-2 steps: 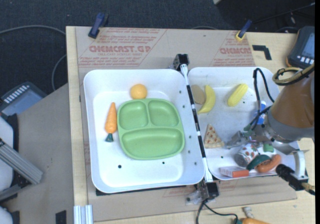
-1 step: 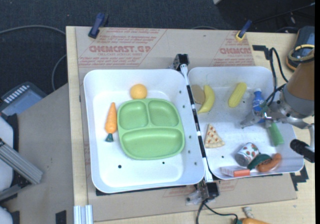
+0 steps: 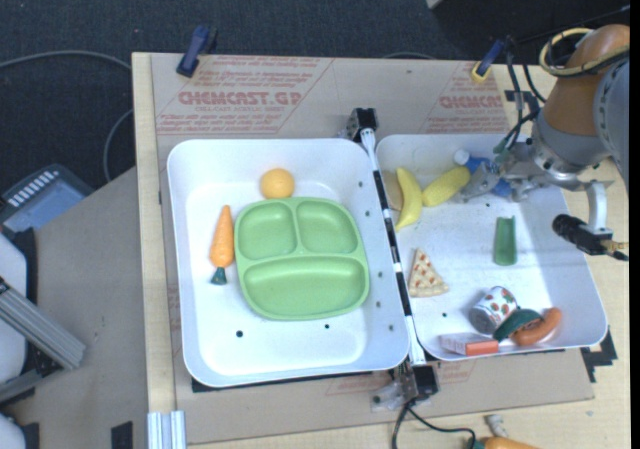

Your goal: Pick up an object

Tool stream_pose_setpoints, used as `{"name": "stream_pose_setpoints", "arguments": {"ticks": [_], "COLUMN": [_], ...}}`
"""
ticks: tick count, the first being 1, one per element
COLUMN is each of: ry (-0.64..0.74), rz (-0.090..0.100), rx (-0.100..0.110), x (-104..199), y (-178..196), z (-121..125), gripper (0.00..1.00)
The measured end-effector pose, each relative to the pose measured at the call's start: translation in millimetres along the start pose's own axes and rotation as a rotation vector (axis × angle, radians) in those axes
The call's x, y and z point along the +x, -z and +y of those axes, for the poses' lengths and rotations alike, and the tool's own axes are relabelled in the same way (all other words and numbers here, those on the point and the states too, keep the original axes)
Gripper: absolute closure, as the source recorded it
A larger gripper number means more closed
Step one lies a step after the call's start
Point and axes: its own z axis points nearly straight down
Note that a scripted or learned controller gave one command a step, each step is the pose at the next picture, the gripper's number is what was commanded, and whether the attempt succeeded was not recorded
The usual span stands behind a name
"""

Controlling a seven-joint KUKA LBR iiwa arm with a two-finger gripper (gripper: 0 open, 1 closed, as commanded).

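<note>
The claw [image 3: 487,184] sits low at the upper edge of the right bin [image 3: 590,289], just beside the tip of a yellow banana-like toy [image 3: 444,185]; whether it is apart, together or clamped on anything cannot be told from this angle. That toy, lying against a second yellow piece [image 3: 407,198] near the bin's left wall, looks like the nearest candidate: probably light, hollow, stiff plastic with a smooth, curved skin that could slip, so a grip across its narrow middle seems safest. The rim and the divider between bins crowd it on two sides, leaving approach mainly from above. The green bottle-shaped piece [image 3: 505,240] lies alone with open floor around it and looks easier. The pizza slice [image 3: 426,275] is flat and hard to pinch; the can [image 3: 493,308] and sausage [image 3: 532,327] cluster in the near corner.
</note>
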Motion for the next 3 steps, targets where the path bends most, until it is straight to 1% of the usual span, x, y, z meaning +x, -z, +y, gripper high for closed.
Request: {"name": "stream_pose_setpoints", "arguments": {"ticks": [1,2,3], "ry": [-0.002,-0.004,-0.001], "rz": [0.000,0.000,0.000], "rx": [0.002,0.004,0.000], "x": [14.9,-6.4,5.9], "y": [-0.4,-0.7,-0.1], "z": [-63.4,-145.0,-44.4], "gripper": [0.00,0.00,0.00]}}
